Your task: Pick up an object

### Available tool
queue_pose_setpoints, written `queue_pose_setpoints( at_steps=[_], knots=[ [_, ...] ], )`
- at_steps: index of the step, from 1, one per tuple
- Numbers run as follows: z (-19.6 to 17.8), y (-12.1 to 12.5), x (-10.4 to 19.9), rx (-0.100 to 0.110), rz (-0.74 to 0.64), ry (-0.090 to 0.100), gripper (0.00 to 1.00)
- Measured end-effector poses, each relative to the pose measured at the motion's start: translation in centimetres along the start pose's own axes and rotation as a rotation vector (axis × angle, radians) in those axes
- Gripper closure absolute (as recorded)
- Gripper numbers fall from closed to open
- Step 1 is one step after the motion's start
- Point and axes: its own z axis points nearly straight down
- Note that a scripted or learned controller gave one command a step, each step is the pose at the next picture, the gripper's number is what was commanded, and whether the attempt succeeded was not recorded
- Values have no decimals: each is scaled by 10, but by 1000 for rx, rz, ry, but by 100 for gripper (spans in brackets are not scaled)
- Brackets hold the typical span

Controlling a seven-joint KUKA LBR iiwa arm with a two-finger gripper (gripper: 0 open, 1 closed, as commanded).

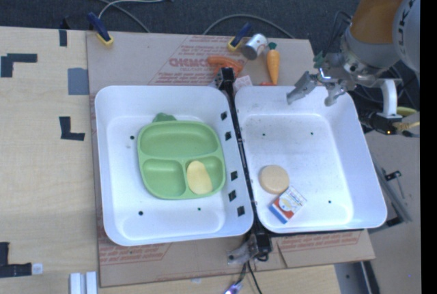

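Readable text: red print on the brown cardboard sheet (184,61) lying under the two white bins, just beyond the far rim of the left bin (109,98). Letters appear to read "CHUNCH…", partly covered; smaller red lines beside it too small to read. The small red, white and blue carton (287,205) carries print, illegible.

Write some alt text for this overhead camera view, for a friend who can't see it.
A robot arm's open gripper hovers over the far edge of the right bin, which holds a round tan disc and a small carton. The left bin holds a green divided plate with a yellow piece in one compartment.
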Motion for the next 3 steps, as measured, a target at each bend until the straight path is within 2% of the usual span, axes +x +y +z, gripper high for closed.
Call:
queue_pose_setpoints(
  at_steps=[1, 2, 3],
  knots=[
    [56, -44, 52, 2, -1, 0, 0],
    [149, -83, 37, 1, 1, 0, 0],
    [153, -130, 42, -7, 1, -2, 0]
  ],
)
